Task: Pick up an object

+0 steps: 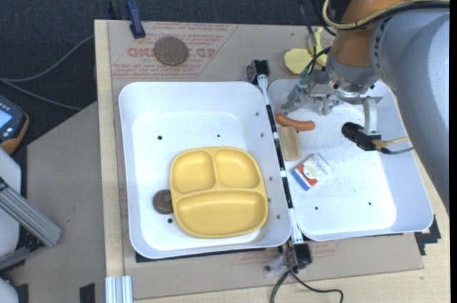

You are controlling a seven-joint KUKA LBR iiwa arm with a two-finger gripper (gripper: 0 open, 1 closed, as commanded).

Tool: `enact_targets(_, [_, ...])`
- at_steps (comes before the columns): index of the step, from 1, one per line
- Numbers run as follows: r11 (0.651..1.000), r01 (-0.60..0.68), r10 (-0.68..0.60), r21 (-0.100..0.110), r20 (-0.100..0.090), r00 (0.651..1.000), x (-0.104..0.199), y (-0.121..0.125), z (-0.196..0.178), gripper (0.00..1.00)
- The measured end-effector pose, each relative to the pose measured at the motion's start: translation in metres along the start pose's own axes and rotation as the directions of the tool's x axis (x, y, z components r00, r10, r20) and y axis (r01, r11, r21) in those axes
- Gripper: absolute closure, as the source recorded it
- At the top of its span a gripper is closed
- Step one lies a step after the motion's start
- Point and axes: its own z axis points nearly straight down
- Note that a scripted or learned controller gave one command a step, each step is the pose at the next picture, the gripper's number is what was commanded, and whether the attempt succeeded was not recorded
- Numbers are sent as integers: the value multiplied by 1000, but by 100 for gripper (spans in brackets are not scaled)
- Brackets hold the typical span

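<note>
Nearest the camera, yellow three-compartment plastic tray point(217, 191) sits in the left white bin point(143, 116), small round brown disc point(163, 202) touching its left edge. In the right white bin point(371, 212), small red-white-blue card packet point(312, 171) lies near the divider, pale wooden block point(290, 144) just beyond it against the divider, then orange-red hot dog toy point(296, 123) lying flat past the block. My gripper point(314, 98) hangs just above the hot dog's far end, grey arm and orange band behind; cannot tell if my fingers are parted or clenched, nothing seen between them. Farther back, yellow lumpy object point(298, 61) at bin's far rim, round brown disc point(171, 50) on cardboard.
</note>
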Motion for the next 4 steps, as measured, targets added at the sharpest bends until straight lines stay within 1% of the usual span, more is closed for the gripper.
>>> enact_targets(1, [1000, 1, -1, -3, 1, 1000, 0, 1, -11, 100])
enact_targets(2, [1000, 1, -1, -1, 1, 1000, 0, 0, -10, 0])
enact_targets(3, [1000, -1, 1, 5, -2, 1000, -1, -31, 1, 0])
enact_targets(4, [1000, 1, -1, -3, 0, 1000, 0, -6, 0, 0])
